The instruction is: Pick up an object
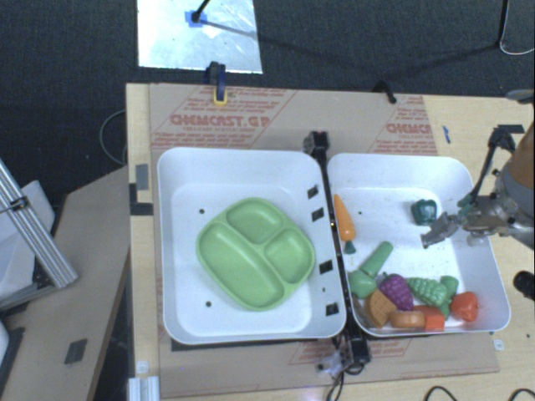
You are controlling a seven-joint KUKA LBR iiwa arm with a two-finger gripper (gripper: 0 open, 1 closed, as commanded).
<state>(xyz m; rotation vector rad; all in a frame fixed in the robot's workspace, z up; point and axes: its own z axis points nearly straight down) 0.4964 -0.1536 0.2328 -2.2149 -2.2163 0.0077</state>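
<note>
The bench [276, 111] is covered by two white bins set side by side. The left bin [180, 224] is occupied by a green divided plate [255, 253]. The right bin [481, 253] is entered from the right by the grey arm [512, 207]. Toy foods are heaped along its near edge: a green cucumber [370, 266], purple grapes [396, 291], a red tomato [465, 306]. An orange carrot [343, 216] is laid by the divider, and a teal piece [424, 212] is seen just beside the end effector [438, 231], whose opening cannot be told.
</note>
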